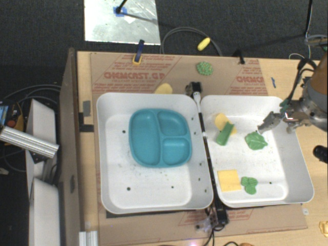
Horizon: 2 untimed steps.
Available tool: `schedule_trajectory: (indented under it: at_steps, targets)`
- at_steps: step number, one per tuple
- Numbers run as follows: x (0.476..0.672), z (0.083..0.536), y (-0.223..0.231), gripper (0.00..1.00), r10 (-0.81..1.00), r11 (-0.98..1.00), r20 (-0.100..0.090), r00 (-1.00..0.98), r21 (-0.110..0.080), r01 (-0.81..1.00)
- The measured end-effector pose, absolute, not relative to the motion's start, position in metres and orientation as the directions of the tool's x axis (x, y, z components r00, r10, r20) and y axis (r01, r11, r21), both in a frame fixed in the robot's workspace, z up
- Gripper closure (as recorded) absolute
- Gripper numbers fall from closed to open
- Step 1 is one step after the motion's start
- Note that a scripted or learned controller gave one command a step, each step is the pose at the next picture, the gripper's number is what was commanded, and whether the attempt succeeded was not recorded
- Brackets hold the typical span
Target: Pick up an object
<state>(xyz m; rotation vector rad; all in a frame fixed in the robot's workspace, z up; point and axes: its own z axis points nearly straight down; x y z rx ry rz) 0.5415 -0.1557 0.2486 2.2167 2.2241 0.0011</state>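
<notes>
Objects for picking lay in the right bin: a green leafy piece near the centre-right, a green stick leaning across a yellow lump toward the left wall, and a yellow square block just beside a second small green piece near the front. Gripper hung just above and right of the leafy piece, holding nothing; whether its jaws were apart could not be told. Left bin held a teal divided plate. Both bins sat on a brown cardboard sheet.
</notes>
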Motion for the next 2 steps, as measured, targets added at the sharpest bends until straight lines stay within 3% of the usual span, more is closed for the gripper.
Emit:
schedule_trajectory:
  at_steps: [1,2]
  targets:
    - [0.584,0.079,-0.176,0.00,1.000,0.003,-0.005,-0.003,0.005,1.000]
    - [0.584,0.096,-0.175,1.00,1.000,0.002,-0.002,-0.002,0.005,1.000]
